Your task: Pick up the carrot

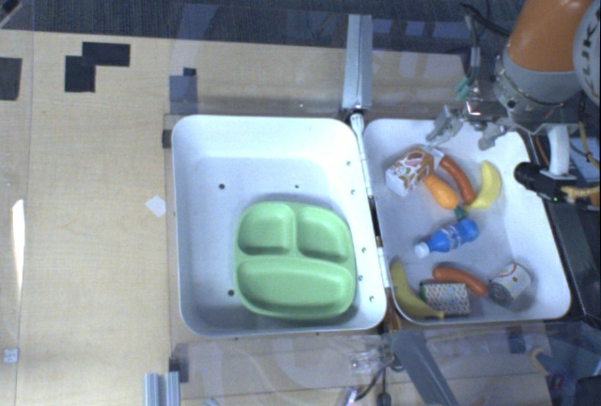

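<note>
The gripper [467,122] hangs over the far edge of the right bin [554,287], its 2 fingers splayed apart with nothing between them. Just below and toward the bin's middle sits a crowded knot of items: a white and orange-printed packet [410,171], an orange piece [441,193] leaning against it, a reddish sausage-like piece [456,177] and a yellow banana [487,186] touching or nearly touching one another. The carrot [460,278] appears to be the long orange-red item near the front of the bin, lying right behind a grey grater [445,298] and beside a second banana [409,293], well apart from the gripper. A blue bottle [449,237] lies between the 2 groups.

The main risk, judging from this layout, is mistaken identity: 3 orange or red pieces look alike, and the nearest ones are not clearly the target. Tight neighbours could also block a finger, so a descent might nudge the grater or banana and close on nothing. The left bin [197,301] holds a green divided tray [295,258].
</note>
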`<state>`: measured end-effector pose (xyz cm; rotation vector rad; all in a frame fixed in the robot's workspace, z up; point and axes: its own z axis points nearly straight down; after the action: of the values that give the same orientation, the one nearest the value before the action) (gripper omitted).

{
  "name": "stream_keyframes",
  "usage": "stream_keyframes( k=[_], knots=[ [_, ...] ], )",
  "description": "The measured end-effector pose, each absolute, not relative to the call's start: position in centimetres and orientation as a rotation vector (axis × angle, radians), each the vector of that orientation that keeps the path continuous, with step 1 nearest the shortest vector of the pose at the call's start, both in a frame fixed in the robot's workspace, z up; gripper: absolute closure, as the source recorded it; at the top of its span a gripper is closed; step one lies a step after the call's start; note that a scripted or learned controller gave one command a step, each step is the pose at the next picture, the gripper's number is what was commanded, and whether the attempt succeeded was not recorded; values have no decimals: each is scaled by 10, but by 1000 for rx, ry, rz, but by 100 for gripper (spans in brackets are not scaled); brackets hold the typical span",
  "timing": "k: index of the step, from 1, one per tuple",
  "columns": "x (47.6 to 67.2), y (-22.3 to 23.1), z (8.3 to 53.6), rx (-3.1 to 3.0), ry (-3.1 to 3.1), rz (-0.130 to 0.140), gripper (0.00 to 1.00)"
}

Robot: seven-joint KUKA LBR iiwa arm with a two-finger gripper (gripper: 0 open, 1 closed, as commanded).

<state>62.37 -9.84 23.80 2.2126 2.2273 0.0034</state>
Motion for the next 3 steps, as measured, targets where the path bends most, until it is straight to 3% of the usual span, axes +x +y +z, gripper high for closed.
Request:
stream_keyframes(
  k=[1, 2, 3],
  knots=[
    [625, -97, 250, 2205, 2229, 10, 100],
    [598, -96, 98, 2548, 1837, 3, 100],
    [585, -185, 90, 2726, 1553, 6, 100]
  ],
)
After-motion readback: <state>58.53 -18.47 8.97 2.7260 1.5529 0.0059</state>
